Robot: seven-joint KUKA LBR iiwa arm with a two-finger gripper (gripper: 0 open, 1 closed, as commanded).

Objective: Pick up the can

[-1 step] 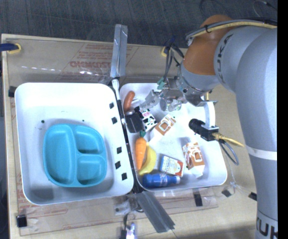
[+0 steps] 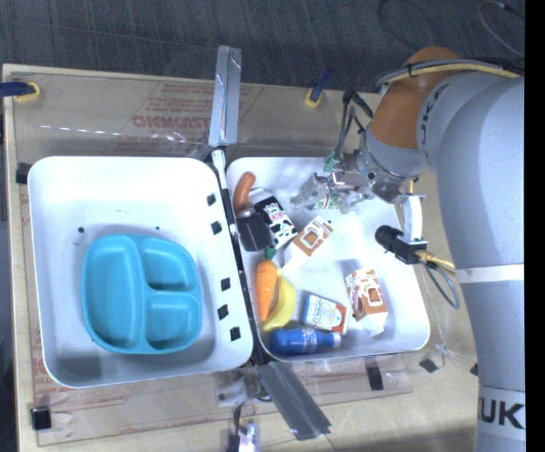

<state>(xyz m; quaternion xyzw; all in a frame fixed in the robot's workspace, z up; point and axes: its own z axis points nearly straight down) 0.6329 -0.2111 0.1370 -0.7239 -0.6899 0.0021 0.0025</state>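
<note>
Quick count: two white bins, the left bin and the right bin. One blue divided plate in the left. Right one has three little cartons, one carrot, one banana, one sausage, one blue can, plus one black-and-white box.

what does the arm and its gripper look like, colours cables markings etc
The arm is bulky, rounded and light grey, with an orange band above the wrist and dark letters "UK" low on its casing. Thin dark cables run along its wrist. The gripper is a small metallic, silvery assembly.
</note>
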